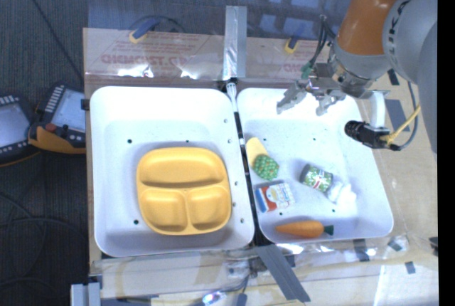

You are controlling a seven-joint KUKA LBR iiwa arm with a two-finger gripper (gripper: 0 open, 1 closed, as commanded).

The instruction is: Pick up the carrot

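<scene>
At the near edge of the right bin lies the one carrot, on its side along the front wall, orange body pointing left and a small green stub at its right end, nothing touching it. Just behind it are four more things in that bin: one small carton with red and blue print, lying flat; one green can tipped on its side with a scrap of white beside it; one round cluster of green peas; and one pale yellow piece lying against the wall shared by the two bins. The left bin holds a single yellow plate with three compartments, one long section at the back and two smaller ones in front. Farther back, over the rear part of the right bin, hangs the gripper, well apart from the carrot and clear of everything in the bin. Its two grey fingers are spread wide with nothing between them, tips pointing down and toward the left. Behind it the arm comes in from the right, its orange band above the wrist and the grey body bent over the bin's far corner. Beyond the bench on the left, one handheld controller rests on the dark floor.
</scene>
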